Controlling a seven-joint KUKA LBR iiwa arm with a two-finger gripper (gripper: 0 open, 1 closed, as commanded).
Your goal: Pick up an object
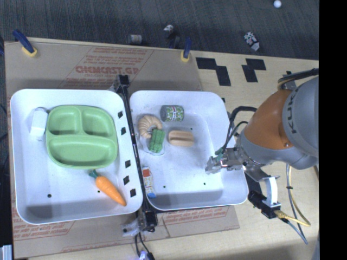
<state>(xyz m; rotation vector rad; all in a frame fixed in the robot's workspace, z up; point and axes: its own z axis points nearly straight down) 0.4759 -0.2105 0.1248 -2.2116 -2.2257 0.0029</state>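
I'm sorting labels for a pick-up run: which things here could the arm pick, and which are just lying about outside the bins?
Pickable, in the bins:
orange toy carrot
green divided plate
small green can
tan hot-dog bun
beige croissant

Lying about:
blue clamps
small white ball on the floor

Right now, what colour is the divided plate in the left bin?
Light green, seen in the camera view: the divided plate.

Blue clamps (26, 43) on cardboard sheet (108, 64), dark carpet (81, 10)
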